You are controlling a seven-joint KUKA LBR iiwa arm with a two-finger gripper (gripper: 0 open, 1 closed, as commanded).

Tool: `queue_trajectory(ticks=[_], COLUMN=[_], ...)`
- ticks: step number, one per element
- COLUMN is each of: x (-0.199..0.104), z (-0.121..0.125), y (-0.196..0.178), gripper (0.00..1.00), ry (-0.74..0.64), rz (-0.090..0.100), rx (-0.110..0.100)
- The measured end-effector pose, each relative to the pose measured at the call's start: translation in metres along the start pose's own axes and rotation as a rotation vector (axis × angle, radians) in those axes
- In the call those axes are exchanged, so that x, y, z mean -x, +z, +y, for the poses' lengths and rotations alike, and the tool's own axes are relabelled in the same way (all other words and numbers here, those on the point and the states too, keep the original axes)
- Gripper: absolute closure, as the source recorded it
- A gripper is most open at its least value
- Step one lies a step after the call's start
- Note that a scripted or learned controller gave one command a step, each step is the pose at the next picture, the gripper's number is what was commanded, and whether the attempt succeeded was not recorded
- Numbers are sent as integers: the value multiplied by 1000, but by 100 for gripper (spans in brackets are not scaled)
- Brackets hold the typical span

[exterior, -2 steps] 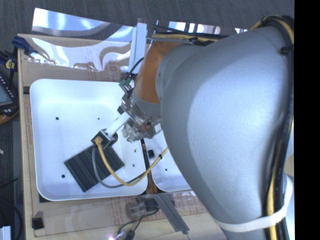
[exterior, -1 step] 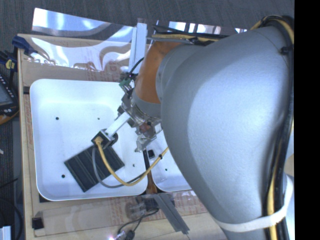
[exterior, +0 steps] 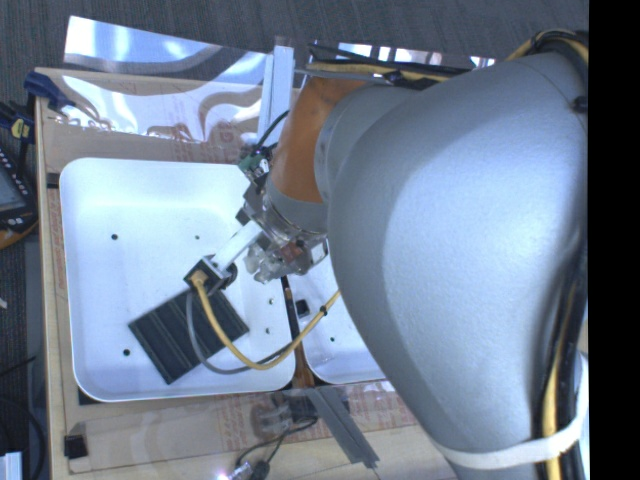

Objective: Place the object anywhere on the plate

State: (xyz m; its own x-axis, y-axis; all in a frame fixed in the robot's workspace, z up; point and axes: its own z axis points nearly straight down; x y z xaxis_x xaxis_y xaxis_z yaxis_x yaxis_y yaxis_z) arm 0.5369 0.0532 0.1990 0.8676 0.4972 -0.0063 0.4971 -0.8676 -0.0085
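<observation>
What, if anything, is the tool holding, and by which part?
It cannot be told; the arm hides much of the tool. A black ribbed slab lies flat in the left bin.

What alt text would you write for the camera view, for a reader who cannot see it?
A grey robot arm reaches from the right, its gripper above the left white bin. A dark ribbed slab lies flat in that bin, near its lower edge.
</observation>
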Motion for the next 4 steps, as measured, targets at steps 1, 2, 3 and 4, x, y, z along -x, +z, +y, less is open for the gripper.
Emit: queue_trajectory(ticks=[1,2,3,4], x=[0,-1,5,-12], z=[0,-1,-96,-100], y=[0,-9,104,25], gripper=[0,100,100,100], ry=[0,-7,166,73], rz=[0,-3,0,5], rx=[0,-4,4,6])
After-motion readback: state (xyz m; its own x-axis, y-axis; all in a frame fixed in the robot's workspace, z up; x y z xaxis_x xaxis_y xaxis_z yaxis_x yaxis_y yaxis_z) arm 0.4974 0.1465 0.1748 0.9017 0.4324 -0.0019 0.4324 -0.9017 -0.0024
